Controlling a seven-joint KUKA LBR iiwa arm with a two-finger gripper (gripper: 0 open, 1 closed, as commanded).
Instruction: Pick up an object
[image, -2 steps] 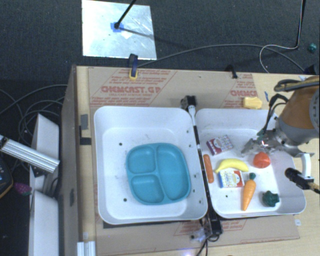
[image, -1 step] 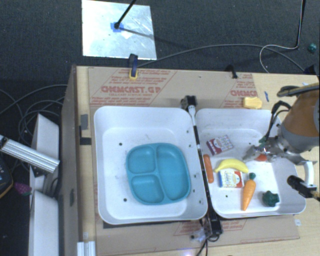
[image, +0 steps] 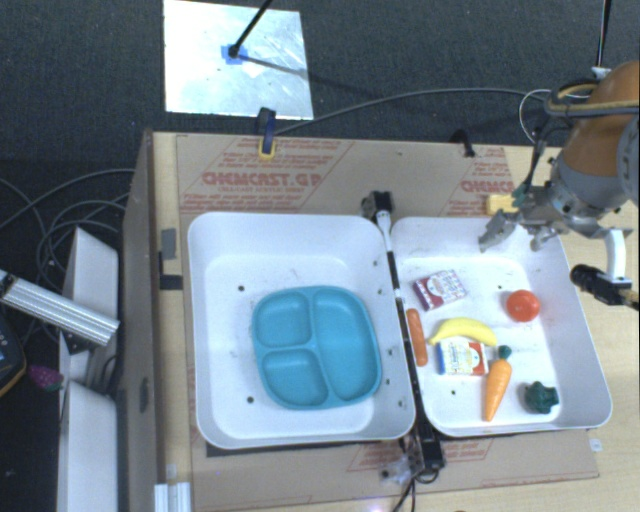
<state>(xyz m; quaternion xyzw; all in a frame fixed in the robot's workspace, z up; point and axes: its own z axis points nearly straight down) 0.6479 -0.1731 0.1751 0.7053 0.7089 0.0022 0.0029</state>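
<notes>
Two white bins; gripper (image: 518, 232) spread open and empty over the right bin (image: 580, 330) far rim, placed to descend.

Right bin, seven items loose for picking: tomato (image: 521, 305), banana (image: 463, 329), two cartons (image: 440, 289), two carrots (image: 497, 387), green toy (image: 541, 397). Left bin (image: 215, 300): one blue tray (image: 315, 345).

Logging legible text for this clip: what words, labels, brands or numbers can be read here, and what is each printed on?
"CHEMCAST GP": red print on the brown board behind the left bin, roughly legible.
Same red print, slanted, on the board behind the right bin: too blurred to read.
Red-and-white packet in the right bin: print too small.
Small box under the banana: label unreadable.
</notes>
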